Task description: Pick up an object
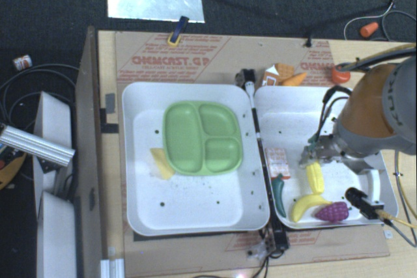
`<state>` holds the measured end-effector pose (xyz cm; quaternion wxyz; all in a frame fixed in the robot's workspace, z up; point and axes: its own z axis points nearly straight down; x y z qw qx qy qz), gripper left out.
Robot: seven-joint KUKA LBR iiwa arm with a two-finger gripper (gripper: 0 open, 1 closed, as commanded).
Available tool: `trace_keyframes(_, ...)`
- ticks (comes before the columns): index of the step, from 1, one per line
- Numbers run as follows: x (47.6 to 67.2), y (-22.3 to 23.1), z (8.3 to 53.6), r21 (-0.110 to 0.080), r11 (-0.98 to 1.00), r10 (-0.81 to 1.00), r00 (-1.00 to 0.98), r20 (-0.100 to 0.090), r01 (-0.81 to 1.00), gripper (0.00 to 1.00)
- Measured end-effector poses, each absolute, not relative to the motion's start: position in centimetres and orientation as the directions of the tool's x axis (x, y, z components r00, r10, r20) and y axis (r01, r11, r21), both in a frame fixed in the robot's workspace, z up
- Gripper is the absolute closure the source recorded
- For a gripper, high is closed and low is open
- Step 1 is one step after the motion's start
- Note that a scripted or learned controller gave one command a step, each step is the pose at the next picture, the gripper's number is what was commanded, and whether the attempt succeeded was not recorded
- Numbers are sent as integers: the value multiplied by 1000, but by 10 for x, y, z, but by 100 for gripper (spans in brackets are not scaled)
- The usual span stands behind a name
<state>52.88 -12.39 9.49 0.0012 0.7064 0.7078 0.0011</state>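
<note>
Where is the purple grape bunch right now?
The grapes lie in the right bin, near its front edge, touching the banana.

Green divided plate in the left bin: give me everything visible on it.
The green divided plate looks like matte plastic, a rounded square with three compartments: one tall on its left, two smaller stacked on its right. It lies flat and right side up, with nothing in it, on the floor of the left bin, slightly above centre. A yellow piece sits against its lower left edge.
</note>
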Motion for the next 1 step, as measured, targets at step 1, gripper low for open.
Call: trace_keyframes(1, 585, -44, 196, 15, 15, 1000, -15, 2, 1000, 100)
